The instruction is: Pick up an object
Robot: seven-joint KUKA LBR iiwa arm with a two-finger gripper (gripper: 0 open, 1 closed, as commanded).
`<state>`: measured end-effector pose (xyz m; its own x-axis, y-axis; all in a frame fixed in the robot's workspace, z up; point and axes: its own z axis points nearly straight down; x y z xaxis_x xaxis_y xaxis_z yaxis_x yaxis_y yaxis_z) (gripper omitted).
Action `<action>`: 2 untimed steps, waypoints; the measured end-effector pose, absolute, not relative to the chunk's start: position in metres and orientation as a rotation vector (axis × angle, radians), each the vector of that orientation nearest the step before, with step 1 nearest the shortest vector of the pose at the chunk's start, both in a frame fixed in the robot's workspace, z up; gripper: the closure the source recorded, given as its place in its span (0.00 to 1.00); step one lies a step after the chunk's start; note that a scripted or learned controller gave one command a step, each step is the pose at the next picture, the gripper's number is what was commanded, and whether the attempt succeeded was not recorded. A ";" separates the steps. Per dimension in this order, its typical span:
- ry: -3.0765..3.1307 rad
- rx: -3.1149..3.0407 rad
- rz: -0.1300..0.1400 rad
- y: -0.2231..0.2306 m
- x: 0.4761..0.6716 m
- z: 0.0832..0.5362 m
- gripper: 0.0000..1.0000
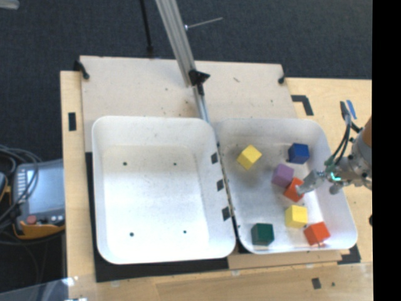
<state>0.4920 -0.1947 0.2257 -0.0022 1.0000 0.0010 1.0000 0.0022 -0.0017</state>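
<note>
Nearest the camera, along the near wall of the right bin [338,168], a green cube [262,233] sat at the left and an orange cube [317,232] at the right, with a yellow cube [296,216] just beyond and between them, close beside the orange one. A little farther in, a red cube [292,190] lay touching a purple cube [282,175], the red one on the near-right side of the pair. The gripper [307,184] reached in from the right over the bin's right wall, its tip at the red cube's right edge; whether its fingers were apart or together could not be told at this size, and no cube was seen between them. Farther back, a second yellow cube [249,157] sat alone toward the left of the bin and a blue cube [299,153] toward the right, near the far wall. The left bin [106,168] stood beside it on the desk [75,105]. The step in hand looked like the approach to the red cube, with no lift yet begun. The next move probably called for the fingers to straddle the red cube alone; since the purple cube pressed against it, one finger might land on the neighbour or nudge both aside, so the closing line would best run along the free sides.
</note>
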 end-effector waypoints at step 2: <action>-2.218 -2.221 0.005 -0.206 0.491 0.172 0.00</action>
<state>0.4915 -0.2056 0.1716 0.0016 1.0000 -0.0006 1.0000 -0.0016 -0.0042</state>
